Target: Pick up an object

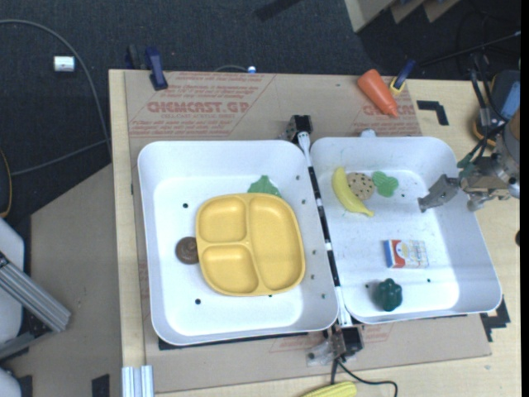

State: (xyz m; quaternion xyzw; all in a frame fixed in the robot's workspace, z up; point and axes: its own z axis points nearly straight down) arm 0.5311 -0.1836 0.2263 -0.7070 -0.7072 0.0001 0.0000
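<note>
Two shallow white bins sit side by side on the bench [207, 98], touching along their inner rims.

In the right bin [475, 263], nearest the camera, a dark green pepper-shaped toy [387, 294] lies close to the near rim. Just beyond it, about mid-floor, a small white carton with red and blue print [406, 253] lies flat. Farther back, toward the far left corner of this bin, three things cluster: a yellow banana [350, 192] lying at a slant beside the inner rim, a tan speckled cookie [360, 184] touching it, and a light green leafy piece [385, 184] just right of the cookie.

In the left bin [161, 222], a yellow divided plate [248, 244] with three compartments takes up the middle of the floor — nothing lies in its compartments. A small brown round object [187, 250] rests against the plate's left edge. Behind the plate's far edge a green piece [264, 185] peeks out, partly hidden.

The gripper [436, 195] reaches over the right rim of the right bin, above the far right part of its floor — its two dark fingers look spread apart, with nothing between them. It is well apart from the banana cluster and from the carton.

On the bench beyond the right bin, an orange carrot-like object [378, 93] lies near the far edge.
</note>
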